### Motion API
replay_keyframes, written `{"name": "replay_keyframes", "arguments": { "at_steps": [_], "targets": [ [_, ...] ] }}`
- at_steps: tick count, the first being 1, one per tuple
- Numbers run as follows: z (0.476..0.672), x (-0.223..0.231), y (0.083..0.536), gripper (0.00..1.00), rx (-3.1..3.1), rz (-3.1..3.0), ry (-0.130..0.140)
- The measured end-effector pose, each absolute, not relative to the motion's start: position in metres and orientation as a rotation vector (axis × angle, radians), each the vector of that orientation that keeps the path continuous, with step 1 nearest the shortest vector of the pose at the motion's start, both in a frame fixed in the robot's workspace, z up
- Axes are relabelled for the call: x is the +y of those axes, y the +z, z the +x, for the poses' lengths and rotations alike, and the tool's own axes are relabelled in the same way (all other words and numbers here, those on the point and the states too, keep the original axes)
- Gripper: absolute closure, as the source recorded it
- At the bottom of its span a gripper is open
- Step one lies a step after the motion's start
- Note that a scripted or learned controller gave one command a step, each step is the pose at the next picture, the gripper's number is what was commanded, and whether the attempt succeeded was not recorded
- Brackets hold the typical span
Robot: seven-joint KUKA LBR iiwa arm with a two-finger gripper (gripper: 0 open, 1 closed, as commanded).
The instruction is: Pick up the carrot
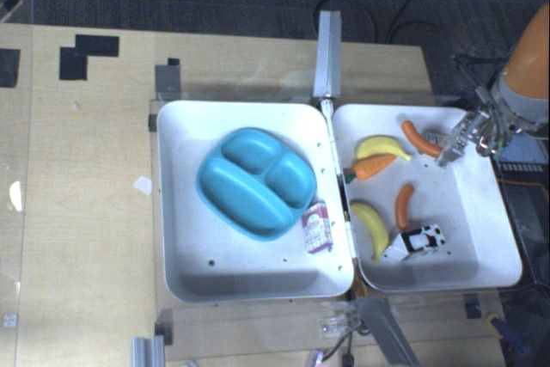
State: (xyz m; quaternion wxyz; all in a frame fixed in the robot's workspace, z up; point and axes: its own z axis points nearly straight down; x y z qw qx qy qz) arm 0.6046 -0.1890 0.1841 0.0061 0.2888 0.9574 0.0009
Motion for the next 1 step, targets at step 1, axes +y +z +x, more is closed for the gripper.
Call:
{"name": "replay_keyframes", "arguments": {
  "at_steps": [1],
  "targets": [
    [0.5830, -0.1391, 0.1944, 1.00, 3.030, 0.794, 0.003]
  ]
}}
